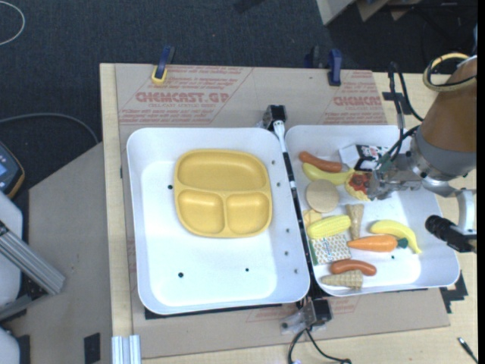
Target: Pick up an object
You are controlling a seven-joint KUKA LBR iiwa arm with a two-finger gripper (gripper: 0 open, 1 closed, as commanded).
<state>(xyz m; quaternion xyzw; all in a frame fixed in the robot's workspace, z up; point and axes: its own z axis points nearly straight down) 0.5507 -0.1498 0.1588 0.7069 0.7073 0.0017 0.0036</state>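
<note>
- The arm (453, 123) comes in from the right, partly cut off by the picture's edge, its orange band above the grey wrist.
- The gripper (373, 186) sits low over the right bin (443, 268), among the toy food.
- Just under the tips there is something small and red and yellow, too cluttered to name; it may be a toy pepper.
- Whether the gripper is spread or pinching, I cannot tell.
- The banana (327, 173) lies just left of the gripper, long axis running left to right, its right end hidden near the tips.
- The sausage (320, 161) lies above it, slanting down to the right.
- The carrot (373, 243) lies left to right, lower in the bin.
- The left bin (144, 203) holds a yellow divided plate (223, 192).
</note>
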